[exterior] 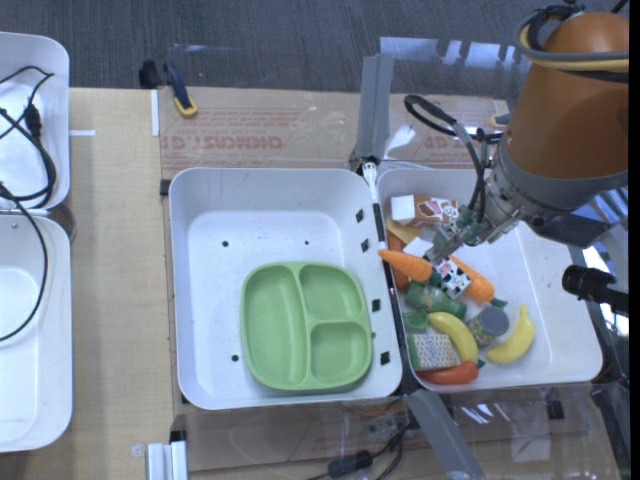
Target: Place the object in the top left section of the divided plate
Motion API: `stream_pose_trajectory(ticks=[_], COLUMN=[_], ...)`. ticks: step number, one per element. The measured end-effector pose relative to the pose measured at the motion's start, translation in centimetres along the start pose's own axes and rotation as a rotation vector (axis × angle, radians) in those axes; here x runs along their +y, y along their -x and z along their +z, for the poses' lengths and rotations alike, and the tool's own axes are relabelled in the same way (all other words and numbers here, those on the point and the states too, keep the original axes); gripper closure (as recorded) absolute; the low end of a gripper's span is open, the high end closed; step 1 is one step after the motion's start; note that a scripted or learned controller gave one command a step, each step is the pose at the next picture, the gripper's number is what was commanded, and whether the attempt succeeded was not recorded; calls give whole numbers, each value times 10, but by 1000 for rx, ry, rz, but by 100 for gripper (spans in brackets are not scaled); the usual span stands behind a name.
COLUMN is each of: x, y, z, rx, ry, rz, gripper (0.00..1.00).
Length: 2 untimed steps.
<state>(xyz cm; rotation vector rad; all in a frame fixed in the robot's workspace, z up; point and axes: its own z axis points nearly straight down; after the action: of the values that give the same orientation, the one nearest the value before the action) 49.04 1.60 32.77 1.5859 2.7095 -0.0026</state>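
- Pincer [449, 251] is seen low over the right bin's [560, 363] toy pile; whether it is clenched cannot be told.
- Green divided plate [305, 325] is set in the left bin [200, 268].
- Carrot [412, 264] and bananas [455, 334] are heaped in the right bin.

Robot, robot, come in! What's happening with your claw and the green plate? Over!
Gripper low over right bin's toy pile, grip unclear. Green divided plate in left bin, nothing on it. Over.

A pale green divided plate [306, 325] with 3 sections lies flat in the left white bin [200, 268], toward its lower right.
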Motion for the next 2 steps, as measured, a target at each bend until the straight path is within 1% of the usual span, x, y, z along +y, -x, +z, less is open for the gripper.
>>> stream_pose_trajectory(ticks=[1, 2], x=[-47, -68], y=[60, 93], z=[-18, 205], rx=[0, 3], ry=[-1, -1], rz=[370, 321], gripper=[100, 100])
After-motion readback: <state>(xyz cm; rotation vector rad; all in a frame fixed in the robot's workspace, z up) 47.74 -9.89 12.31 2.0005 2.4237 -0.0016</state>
